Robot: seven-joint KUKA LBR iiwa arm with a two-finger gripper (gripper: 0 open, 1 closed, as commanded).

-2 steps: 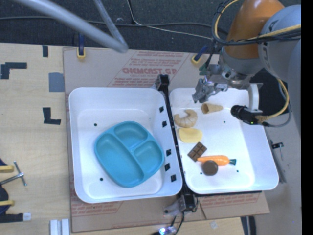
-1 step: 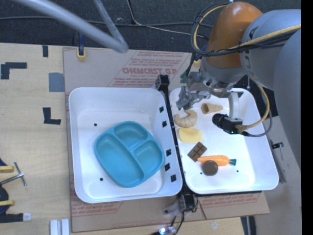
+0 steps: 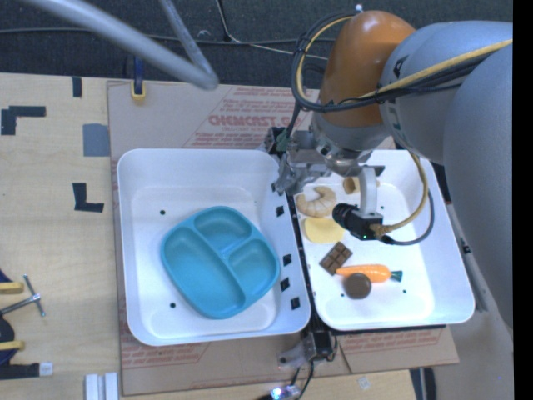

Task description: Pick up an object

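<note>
Camera view looks down on the claw hanging low in the right bin over a pale croissant-like piece, seemingly lined up for a grab though its state is unclear, with a carrot nearby and cardboard lining the tabletop.

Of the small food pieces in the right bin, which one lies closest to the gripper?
The pale croissant-shaped piece, at the bin's upper left, directly beneath the gripper. The yellow disc, chocolate piece, carrot and brown ball lie progressively farther toward the bin's near edge.
</note>
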